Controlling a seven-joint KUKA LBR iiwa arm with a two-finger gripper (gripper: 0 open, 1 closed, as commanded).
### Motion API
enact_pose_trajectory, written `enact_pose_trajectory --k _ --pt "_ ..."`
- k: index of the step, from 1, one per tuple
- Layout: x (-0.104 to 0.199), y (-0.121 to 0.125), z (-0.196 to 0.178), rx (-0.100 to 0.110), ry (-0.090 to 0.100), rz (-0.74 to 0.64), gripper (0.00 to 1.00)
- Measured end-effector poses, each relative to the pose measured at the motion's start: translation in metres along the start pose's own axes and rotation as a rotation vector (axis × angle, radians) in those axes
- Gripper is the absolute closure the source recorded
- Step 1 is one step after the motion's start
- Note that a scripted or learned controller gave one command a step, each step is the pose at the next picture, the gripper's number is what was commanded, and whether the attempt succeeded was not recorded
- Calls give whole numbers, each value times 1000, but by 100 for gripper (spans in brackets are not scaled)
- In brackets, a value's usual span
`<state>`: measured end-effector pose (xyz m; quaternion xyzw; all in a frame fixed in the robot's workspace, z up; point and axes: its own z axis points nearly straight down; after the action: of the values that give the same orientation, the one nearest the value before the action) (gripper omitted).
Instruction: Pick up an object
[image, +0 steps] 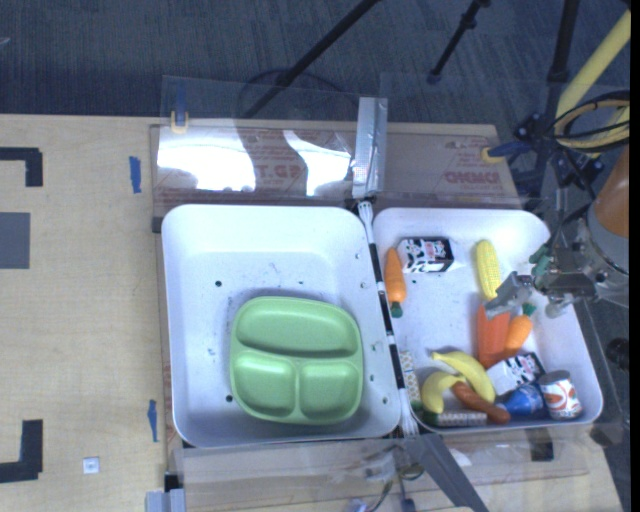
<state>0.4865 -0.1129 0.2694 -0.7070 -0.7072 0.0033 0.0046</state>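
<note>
Two white bins side by side on bench; right bin (470, 225) taken as landmark for all below.

Arm in from right, above bin's right rim; orange band cut off at frame edge, upper arm out of shot. Gripper (522, 293) over bin's right-centre, just above the carrots (497, 335). Fingers small, dark, blurred against wrist hardware: can't tell if spread or closed, nothing seen betw. them for sure.

Inside bin, far-left corner: small black/white carton (425, 253), print too small to read. Right of it, nr far wall: corn cob (487, 266), lying lengthwise. Along left wall: lone carrot (395, 280), green end toward near side. Centre-right: the two orange carrots, tops partly hidden under gripper. Near wall, left to right: green-yellow piece (432, 392), partly behind banana (467, 372); red sausage-like item (477, 400) under banana's tip; white packet (518, 370), half covered; blue thing (523, 403), shape unclear; red/white can (563, 398) in near-right corner. This cluster packed tight, edges overlapping, hard to separate.

Left of bin, in other bin (190, 300): green divided tray (297, 358), three compartments. Behind both bins: clear plastic sheet (260, 150) w/ glare, cardboard lettering behind it unreadable.
</note>
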Motion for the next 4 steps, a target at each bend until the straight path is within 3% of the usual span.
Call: enact_pose_trajectory --k 1,2,3,4 --pt "46 32 -89 -4 -3 60 0" --pt "78 55 3 -1 -2 299 0" --pt "15 70 -11 -6 -3 333 0" --pt "-36 99 110 -2 0 376 0"
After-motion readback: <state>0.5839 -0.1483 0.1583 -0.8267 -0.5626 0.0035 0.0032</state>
